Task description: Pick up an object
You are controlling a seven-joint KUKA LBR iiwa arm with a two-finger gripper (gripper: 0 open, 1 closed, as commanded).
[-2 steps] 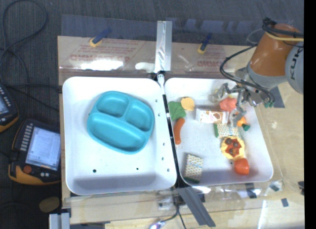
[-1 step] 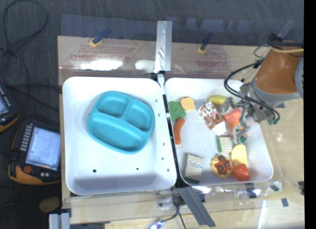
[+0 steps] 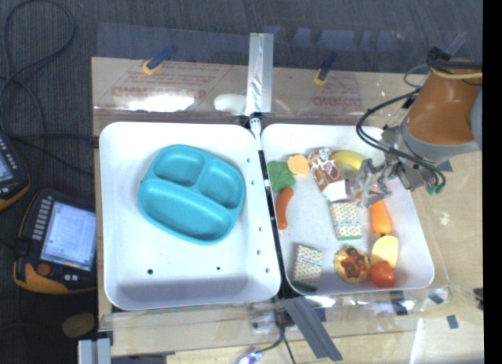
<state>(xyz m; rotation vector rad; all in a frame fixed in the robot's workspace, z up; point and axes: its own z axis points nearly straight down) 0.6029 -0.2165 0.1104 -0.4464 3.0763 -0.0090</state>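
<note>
The bench [image 3: 196, 88] stands on dark carpet and carries two shallow white bins side by side, their inner rims touching along the centre line. The left bin [image 3: 118, 276] holds one blue divided plate [image 3: 192, 191], set toward the far side, with bare floor around it on the near and left sides. The right bin [image 3: 423, 252] is crowded: a carrot [image 3: 282, 205] lies along its left rim, a banana [image 3: 347, 159] near the far rim, a patterned packet [image 3: 346, 220] at centre, an orange piece [image 3: 380, 216] just right of it, and a tomato [image 3: 382, 274] in the near right corner. The gripper [image 3: 370, 183] sits low over the far right part, between banana and packet; whether its fingers are apart or together cannot be told.
</note>
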